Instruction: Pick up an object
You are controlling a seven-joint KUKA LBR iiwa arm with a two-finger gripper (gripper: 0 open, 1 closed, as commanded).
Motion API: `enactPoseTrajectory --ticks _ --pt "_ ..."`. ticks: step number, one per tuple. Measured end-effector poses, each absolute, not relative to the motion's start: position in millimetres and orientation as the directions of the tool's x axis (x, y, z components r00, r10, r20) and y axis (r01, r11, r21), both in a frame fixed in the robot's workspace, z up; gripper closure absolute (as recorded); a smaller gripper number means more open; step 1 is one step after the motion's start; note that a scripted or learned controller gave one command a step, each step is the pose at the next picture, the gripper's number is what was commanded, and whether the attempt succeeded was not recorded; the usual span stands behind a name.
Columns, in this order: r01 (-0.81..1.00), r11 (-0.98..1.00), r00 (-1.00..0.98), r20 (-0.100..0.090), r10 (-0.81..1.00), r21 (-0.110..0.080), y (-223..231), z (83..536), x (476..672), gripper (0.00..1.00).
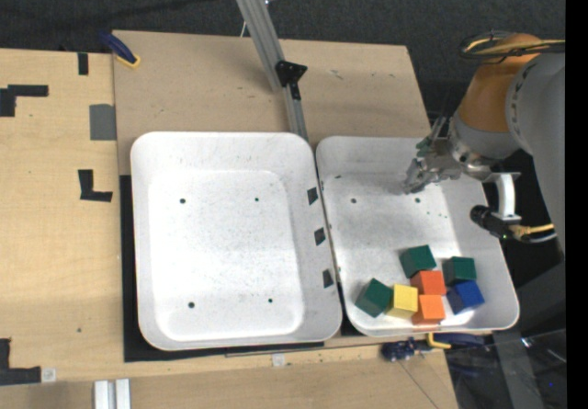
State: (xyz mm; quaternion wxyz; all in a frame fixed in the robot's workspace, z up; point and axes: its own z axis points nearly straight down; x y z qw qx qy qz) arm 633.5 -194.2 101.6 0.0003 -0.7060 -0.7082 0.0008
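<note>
The left bin lay beside the right bin, their rims touching. In the right bin the blocks were gathered at the near corner: a dark green block, a yellow one, two orange ones, another green block, a third green one and a blue one. The gripper hung low over the far part of this bin, well apart from the blocks, the arm reaching in from the right. Whether it was open, I could not tell. The white floor around it was free.
</note>
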Motion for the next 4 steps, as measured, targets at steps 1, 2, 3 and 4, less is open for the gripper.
enactPoseTrajectory --ticks 1,2,3,4 --pt "1.0 0.002 -0.002 0.0 1.0 0.003 -189.1 145.1 635.6 1.0" --pt "1.0 0.002 -0.002 -0.001 1.0 0.006 -184.7 206.3 643.5 1.0" --pt "1.0 0.001 -0.001 0.0 1.0 0.0 -184.3 207.7 643.7 1.0" --pt "1.0 0.006 -0.006 0.001 1.0 0.0 -129.4 221.4 628.7 1.0"
